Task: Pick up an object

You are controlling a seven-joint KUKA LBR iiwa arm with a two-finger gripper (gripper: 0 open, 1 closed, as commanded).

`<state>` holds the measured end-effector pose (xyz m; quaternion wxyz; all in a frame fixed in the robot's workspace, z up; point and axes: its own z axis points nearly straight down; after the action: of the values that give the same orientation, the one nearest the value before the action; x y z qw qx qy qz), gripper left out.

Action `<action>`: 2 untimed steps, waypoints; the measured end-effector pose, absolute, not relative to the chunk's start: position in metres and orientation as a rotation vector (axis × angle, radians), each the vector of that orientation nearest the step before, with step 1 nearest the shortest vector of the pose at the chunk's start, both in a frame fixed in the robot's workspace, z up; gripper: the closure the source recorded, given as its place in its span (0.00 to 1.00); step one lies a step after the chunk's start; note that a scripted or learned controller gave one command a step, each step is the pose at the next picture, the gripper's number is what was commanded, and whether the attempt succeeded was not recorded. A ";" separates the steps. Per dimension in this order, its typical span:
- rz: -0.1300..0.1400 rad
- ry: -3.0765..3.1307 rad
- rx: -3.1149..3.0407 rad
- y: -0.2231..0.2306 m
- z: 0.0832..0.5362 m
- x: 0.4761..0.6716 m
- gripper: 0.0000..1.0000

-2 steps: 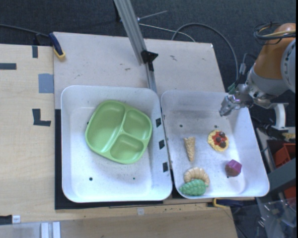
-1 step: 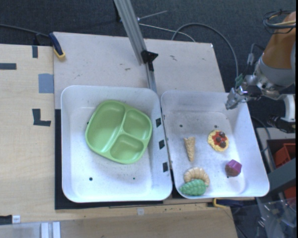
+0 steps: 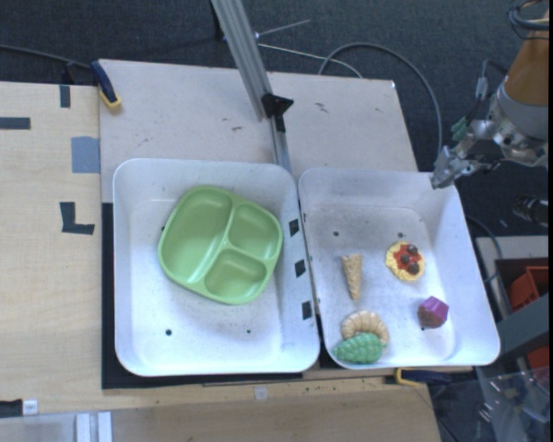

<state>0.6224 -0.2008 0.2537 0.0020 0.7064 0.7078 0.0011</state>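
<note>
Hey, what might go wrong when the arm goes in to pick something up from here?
The tool hangs near the right bin's rim, so a steep descent could clip it. The croissant touches the green piece; grabbing one may drag the other. The purple piece lies near the wall, leaving little finger room.

grey arm (image 3: 525, 109) with orange band (image 3: 532, 67)

metallic silver wrist, dark gripper (image 3: 445, 170) at its tip, thin cables looped near the top.
</note>
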 end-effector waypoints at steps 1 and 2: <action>0.000 2.229 2.216 -0.151 0.247 0.625 1.00; -0.001 2.229 2.217 -0.107 0.245 0.624 1.00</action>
<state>0.6245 -0.1074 0.2447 -0.0010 0.7052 0.7090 -0.0002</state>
